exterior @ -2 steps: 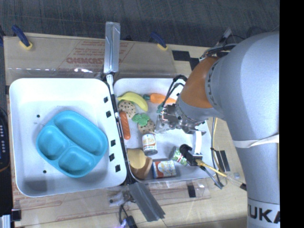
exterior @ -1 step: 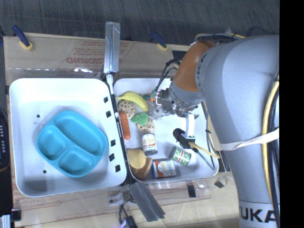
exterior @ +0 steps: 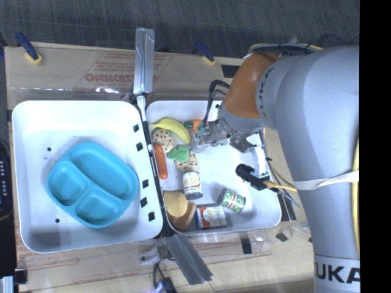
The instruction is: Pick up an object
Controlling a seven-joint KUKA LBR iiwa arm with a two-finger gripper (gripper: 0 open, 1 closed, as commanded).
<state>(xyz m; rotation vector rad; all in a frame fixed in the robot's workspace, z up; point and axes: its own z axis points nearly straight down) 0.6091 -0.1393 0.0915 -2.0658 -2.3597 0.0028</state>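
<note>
Tool low in the cluttered bin, nothing lifted
The tool point(exterior: 204, 136) hovers beside the banana point(exterior: 174, 127); its grip state is unclear, pick apparently pending.

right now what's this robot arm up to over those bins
The grey arm reaches over the right bin, its claw low among a pile of toy food near the banana and cookie. Nothing is visibly gripped yet. Small cans lie nearer the front. The left bin holds a blue divided tray.
</note>
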